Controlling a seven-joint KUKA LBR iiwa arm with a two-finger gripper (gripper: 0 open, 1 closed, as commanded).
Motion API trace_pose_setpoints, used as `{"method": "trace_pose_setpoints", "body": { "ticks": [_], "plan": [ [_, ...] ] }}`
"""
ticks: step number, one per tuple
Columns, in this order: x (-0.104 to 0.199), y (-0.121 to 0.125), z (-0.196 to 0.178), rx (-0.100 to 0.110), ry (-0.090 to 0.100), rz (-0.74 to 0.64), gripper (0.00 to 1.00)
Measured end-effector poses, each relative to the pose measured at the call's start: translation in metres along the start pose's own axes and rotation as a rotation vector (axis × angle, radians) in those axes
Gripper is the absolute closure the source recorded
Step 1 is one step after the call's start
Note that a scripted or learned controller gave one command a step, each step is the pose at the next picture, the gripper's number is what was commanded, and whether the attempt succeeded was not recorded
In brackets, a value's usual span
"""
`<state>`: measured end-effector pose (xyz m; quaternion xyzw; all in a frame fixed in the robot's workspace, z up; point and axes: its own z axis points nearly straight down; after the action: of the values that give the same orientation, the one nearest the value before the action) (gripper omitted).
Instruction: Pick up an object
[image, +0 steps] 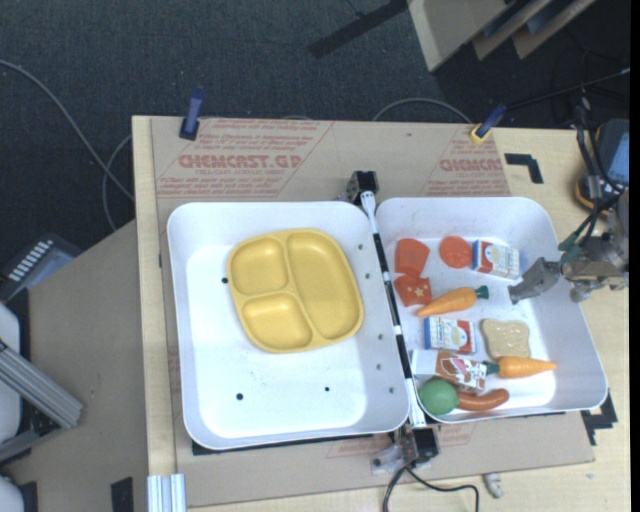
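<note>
Right bin is holding the toys; left bin is holding a yellow plate. Gripper is hovering at the right bin's 3 o'clock, grasping nothing; finger spread cannot be told. Nearest target: carrot, at the gripper's 9 o'clock. Descending vertically is advisable, since a carton and bread are crowding it.

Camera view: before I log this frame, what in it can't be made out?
- Hand: small and partly blurred at the right bin's far side; whether it is open or shut cannot be told.
- Arm: cut off by the right edge.
- Print on the small cartons: too small to read.
- Red packet: partly covered by the green ball and sausage.
</note>
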<state>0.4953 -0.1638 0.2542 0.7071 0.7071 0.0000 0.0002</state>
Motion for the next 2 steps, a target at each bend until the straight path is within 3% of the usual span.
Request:
{"method": "trace_pose_setpoints", "body": {
  "ticks": [1, 2],
  "plan": [
    [0.072, 0.010, 0.118, 0.005, 0.002, -0.002, 0.00],
    [0.052, -0.017, 0.170, 0.001, 0.000, 0.001, 0.00]
  ]
}}
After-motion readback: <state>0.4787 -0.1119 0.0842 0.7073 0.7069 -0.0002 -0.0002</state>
